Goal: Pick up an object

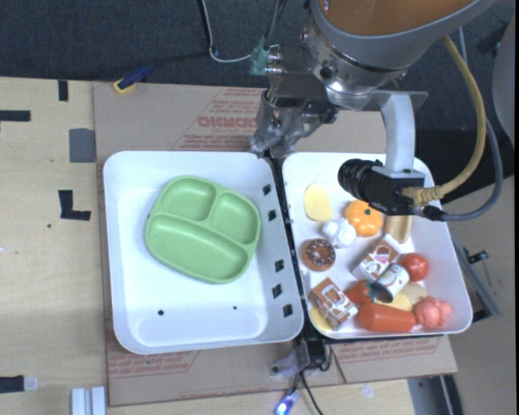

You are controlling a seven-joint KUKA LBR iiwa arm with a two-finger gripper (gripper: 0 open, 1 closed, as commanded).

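The end effector (270, 142) hangs over the back rims where the two bins meet, at the top of the dividing line between them. It is seen from above against the grey wrist, and whether it is apart or together cannot be told.

The left bin (199, 314) holds one thing: a green plate (205, 229) with three compartments, lying flat near the bin's middle and turned at a slant to the walls.

The right bin (310, 173) holds a heap of small toys, all well below the end effector.

- A yellow disc (317, 202) lies nearest the back.
- An orange pumpkin (364, 219) sits just right of the disc.
- A small white piece (336, 231) lies between the pumpkin and a brown donut (317, 254).
- Right of the donut a labelled can (381, 266) lies tilted, touching a red tomato (414, 266).
- Along the front wall sit a printed box (330, 302), a red sausage (386, 319) and a pink lump (433, 312), packed close together.
- A pale yellow piece (406, 298) is wedged above the sausage.

Both bins rest on a cardboard sheet (182, 119) spread over the pale tabletop (35, 188) — the sheet's printed edge shows behind the left bin.
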